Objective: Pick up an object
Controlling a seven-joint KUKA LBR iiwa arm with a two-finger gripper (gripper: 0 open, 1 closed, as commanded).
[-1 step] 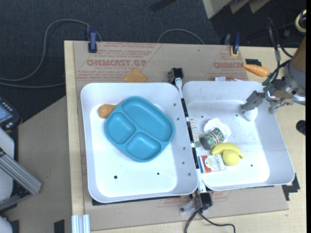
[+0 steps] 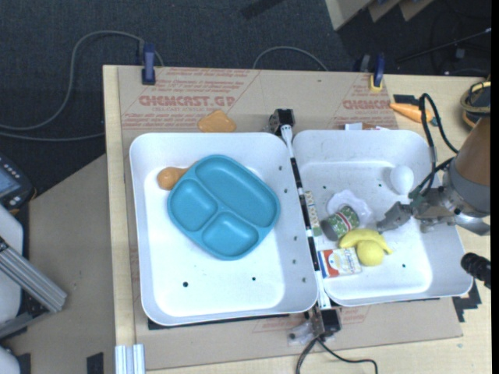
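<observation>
In the right bin (image 2: 413, 283) lie a yellow banana-like toy (image 2: 366, 247), a small green can (image 2: 341, 224) on clear wrapping, a flat white and red carton (image 2: 341, 262) and a white rounded object (image 2: 401, 178) at the back. My gripper (image 2: 396, 216) hangs low over the right bin, just right of the yellow toy and the can. Nothing can be seen held in it. The grey arm (image 2: 472, 174) reaches in from the right edge.
The left bin (image 2: 156, 271) holds a blue divided plate (image 2: 224, 206) with an orange ball-like object (image 2: 168, 178) tucked at its back left. An orange piece (image 2: 216, 121) and a carrot-like piece (image 2: 409, 109) lie on the board behind the bins. Cables run along the right side.
</observation>
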